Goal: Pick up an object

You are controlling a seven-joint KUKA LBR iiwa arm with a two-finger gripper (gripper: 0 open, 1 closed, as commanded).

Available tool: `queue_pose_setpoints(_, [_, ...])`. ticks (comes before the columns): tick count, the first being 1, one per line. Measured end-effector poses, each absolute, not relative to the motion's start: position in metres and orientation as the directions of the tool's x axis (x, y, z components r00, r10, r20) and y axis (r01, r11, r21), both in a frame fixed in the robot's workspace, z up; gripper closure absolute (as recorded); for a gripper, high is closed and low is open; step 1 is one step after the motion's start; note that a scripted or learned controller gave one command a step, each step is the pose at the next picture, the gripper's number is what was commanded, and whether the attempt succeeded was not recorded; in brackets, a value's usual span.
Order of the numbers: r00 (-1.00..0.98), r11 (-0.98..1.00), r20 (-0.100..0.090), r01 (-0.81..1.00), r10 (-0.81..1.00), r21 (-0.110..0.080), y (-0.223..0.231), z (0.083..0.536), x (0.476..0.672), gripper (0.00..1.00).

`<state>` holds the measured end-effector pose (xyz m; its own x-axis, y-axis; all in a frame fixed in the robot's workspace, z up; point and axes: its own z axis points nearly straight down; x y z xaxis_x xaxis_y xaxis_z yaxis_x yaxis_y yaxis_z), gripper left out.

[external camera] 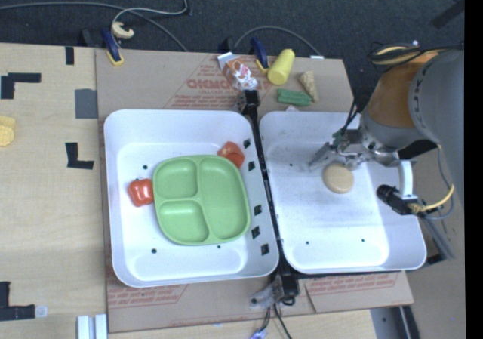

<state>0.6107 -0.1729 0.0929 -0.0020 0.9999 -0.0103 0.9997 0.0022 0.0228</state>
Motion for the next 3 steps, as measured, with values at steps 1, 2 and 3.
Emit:
queue_pose_setpoints(1, [-0.001,0.001,-0.011,1.000,1.000,0.021,-0.174,0.103,0.610,1.00])
queue_pose_setpoints(2, [-0.001,0.001,-0.011,1.000,1.000,0.021,-0.174,0.102,0.610,0.00])
queue_pose_setpoints(3, [0.000,0.000,-0.002,1.000,1.000,0.000,-0.225,0.141,0.581,0.00])
